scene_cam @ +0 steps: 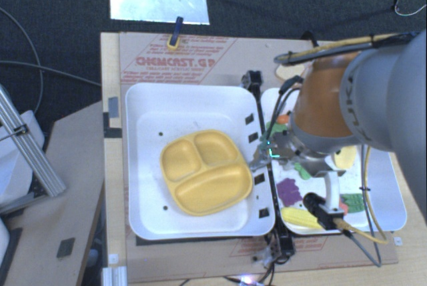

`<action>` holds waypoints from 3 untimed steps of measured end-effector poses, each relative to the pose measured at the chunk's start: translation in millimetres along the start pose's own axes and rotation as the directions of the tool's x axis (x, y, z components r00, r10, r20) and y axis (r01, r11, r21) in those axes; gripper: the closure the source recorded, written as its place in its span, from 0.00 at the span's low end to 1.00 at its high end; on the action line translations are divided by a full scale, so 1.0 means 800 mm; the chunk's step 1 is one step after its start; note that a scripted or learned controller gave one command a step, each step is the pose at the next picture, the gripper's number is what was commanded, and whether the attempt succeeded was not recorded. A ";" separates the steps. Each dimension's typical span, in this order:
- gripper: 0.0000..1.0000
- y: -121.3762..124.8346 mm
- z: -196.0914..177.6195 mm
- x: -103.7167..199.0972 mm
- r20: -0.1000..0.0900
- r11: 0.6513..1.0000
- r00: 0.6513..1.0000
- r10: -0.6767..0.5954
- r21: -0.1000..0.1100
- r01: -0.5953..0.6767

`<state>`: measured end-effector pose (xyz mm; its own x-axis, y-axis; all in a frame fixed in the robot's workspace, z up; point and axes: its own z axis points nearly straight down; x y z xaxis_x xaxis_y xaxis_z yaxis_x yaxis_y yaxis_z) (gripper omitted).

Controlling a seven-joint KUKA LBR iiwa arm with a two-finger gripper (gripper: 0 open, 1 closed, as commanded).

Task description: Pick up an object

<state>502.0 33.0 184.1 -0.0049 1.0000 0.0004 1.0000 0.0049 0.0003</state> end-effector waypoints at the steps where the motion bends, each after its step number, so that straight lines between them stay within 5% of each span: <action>1: 0.00 0.006 0.000 -0.050 0.002 1.000 1.000 0.007 -0.001 -0.007; 2: 0.00 -0.021 0.000 -0.085 0.001 1.000 1.000 0.007 0.001 -0.007; 3: 0.00 -0.021 0.045 -0.158 0.003 1.000 1.000 0.010 0.002 -0.010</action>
<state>485.5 -93.7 148.1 0.0048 1.0000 -0.0023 1.0000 -0.0048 -0.0020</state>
